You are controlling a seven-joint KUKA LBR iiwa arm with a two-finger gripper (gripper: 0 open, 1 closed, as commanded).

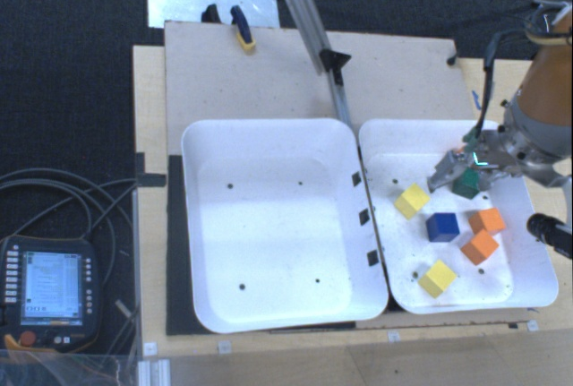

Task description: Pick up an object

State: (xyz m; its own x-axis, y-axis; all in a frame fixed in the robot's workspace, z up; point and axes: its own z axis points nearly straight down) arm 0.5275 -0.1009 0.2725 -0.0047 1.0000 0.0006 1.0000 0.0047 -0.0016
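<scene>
The right white bin (515,281) holds several small blocks. A yellow block (413,201) lies near its middle, with a blue block (442,227) just below it. Two orange blocks (487,219) (480,246) sit to the right of the blue one, and a second yellow block (439,278) lies near the front. My gripper (463,171) hangs low over the bin's upper right part. A green block (466,188) sits right at its tip, partly hidden by it; I cannot see whether the block is gripped.
The left white bin (269,223) stands beside the right one, joined by black clips along the shared rim. A slanted metal pole (304,8) crosses the back board. A teach pendant (49,290) with cables lies off the bench at the left.
</scene>
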